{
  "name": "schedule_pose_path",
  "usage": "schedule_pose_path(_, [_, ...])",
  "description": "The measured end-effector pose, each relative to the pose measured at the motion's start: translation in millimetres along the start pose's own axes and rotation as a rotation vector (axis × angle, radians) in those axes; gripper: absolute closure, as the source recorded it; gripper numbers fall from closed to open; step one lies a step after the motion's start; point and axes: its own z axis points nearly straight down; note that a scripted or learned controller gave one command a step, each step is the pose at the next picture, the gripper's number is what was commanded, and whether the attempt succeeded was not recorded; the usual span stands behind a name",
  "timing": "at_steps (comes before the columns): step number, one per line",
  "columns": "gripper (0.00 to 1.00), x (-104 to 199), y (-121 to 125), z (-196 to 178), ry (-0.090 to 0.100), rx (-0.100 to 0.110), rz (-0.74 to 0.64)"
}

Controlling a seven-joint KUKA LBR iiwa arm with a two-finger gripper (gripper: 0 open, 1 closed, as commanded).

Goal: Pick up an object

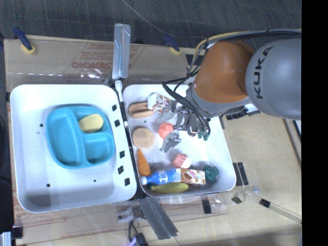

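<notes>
Pink-red toy fruit (165, 130) sits near the middle of the right bin (225, 152), just beside the end effector (172, 140), which hangs low over the bin's centre with its metal fingers pointing toward the bin's near-left corner; the fruit lies on the far-left side of the fingertips, apparently touching or almost touching them, and nothing is seen clamped between them. Whether the fingers stand apart or together cannot be told from this slant. As a small round piece, the fruit offers no long axis to line up with, so the coming move likely turns on a short shift toward the bin's far-left side. Clutter crowds the target: a round tan bun (143, 137) lies beside it toward the left wall, a hot dog (140, 108) and a printed packet (161, 102) occupy the far-left corner, and a pink cupcake (181, 161) sits just behind the fingers toward the near edge. Along the near wall lie a carrot (143, 163), a blue bottle (163, 177), a banana (169, 187), a small carton (193, 176) and a green piece (210, 172). In the left bin (25, 137), a blue tray (77, 137) holds a yellow lemon (91, 122), well apart from the action.
</notes>
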Motion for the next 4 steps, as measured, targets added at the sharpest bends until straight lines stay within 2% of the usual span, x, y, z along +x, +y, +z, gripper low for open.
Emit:
schedule_pose_path(1, [0.0,-51,-4,-31,-0.002,0.001,-0.438])
schedule_pose_path(2, [0.0,15,-16,27,0.006,-0.003,-0.79])
schedule_pose_path(3, [0.0,-44,-20,-6,-0.001,0.0,-1.009])
schedule_pose_path(4, [0.0,-62,-51,-42,0.0,-0.001,-1.318])
